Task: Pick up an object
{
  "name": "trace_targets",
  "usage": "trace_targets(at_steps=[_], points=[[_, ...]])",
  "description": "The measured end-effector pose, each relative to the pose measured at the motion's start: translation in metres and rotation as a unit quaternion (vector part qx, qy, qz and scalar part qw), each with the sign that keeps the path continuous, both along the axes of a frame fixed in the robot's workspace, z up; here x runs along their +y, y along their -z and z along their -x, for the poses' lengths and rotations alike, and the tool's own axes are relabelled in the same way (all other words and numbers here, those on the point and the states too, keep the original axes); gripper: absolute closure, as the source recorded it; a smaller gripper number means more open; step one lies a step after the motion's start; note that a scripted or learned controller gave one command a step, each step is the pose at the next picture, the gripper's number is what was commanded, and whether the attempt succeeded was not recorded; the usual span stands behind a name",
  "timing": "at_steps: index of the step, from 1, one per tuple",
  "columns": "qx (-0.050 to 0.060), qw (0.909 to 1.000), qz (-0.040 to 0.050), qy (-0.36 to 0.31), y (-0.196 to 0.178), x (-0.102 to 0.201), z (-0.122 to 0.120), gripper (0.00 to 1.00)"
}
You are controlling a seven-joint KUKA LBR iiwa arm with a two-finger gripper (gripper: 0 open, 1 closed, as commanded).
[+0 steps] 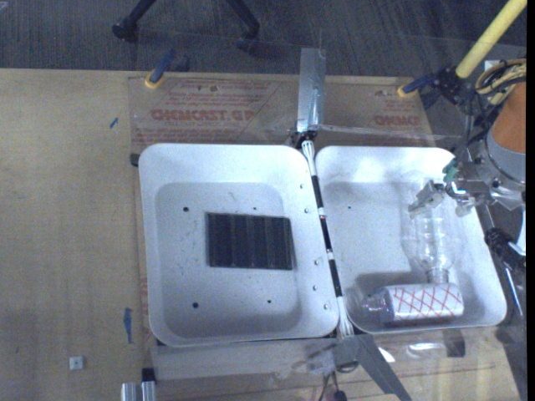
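Note:
A clear plastic bottle point(430, 242) lies lengthwise in the right bin point(359, 224), near its right wall. In front of it a can-shaped object with a red-and-white lattice wrap point(415, 302) lies on its side along the bin's front wall. A flat dark ribbed rectangle point(249, 241) rests in the middle of the left bin point(167, 224). My gripper point(443, 195) hangs over the far end of the clear bottle, at the right bin's back right. Whether it touches the bottle is not visible.
The grey arm with its orange band point(510, 124) enters from the right over the right bin's rim. A divider strip point(322, 224) runs between the bins. A yellow pole point(497, 23) and cables sit at the upper right.

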State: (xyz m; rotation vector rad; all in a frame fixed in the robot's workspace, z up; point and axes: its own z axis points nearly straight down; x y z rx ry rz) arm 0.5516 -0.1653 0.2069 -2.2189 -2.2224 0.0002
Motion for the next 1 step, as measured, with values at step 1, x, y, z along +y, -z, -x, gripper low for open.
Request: trace_targets(at_steps=[1], points=[[-0.002, 0.9964, 0.0013, -0.085, 0.1100, -0.0391, 0.0161, 0.00]])
